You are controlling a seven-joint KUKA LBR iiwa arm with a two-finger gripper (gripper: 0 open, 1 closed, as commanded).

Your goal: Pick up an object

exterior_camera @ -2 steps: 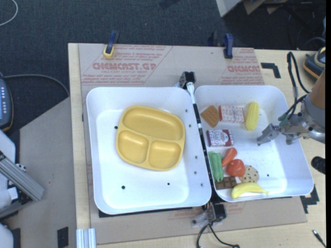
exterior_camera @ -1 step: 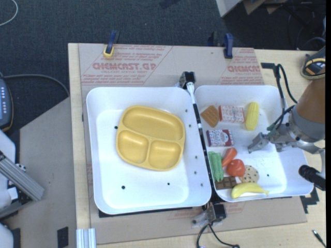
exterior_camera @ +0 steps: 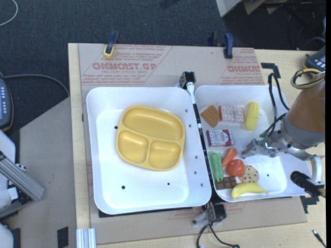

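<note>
my pincer [exterior_camera: 257, 146] hung low over the right bin [exterior_camera: 269, 94], its fingers spread and nothing between them. it sat above bare white floor in the middle of that bin, with the toy food ranged along its left and near sides. nearest lay a carrot [exterior_camera: 229, 155] and a tomato [exterior_camera: 236, 167], just left of the fingertips, apart from them. a cookie [exterior_camera: 250, 174] touched the tomato on its near side, and a banana [exterior_camera: 247, 190] lay by the bin's front wall. a green pod [exterior_camera: 215, 165] ran along the divider, with a brown bar [exterior_camera: 226, 183] at its near end. farther up were a red packet [exterior_camera: 219, 137], a cracker [exterior_camera: 210, 115], a pink-and-white box [exterior_camera: 232, 113] and a corn cob [exterior_camera: 252, 115]. the left bin [exterior_camera: 101, 138] held a yellow tray [exterior_camera: 150, 137], well apart from me. i judged the task barely begun: the reach into the bin was made, but no item was chosen, closed on or lifted. what remained, as i read it, was to shift left over the carrot or tomato, drop, clench and raise. the crowding there could let a finger land on a neighbour.
</note>
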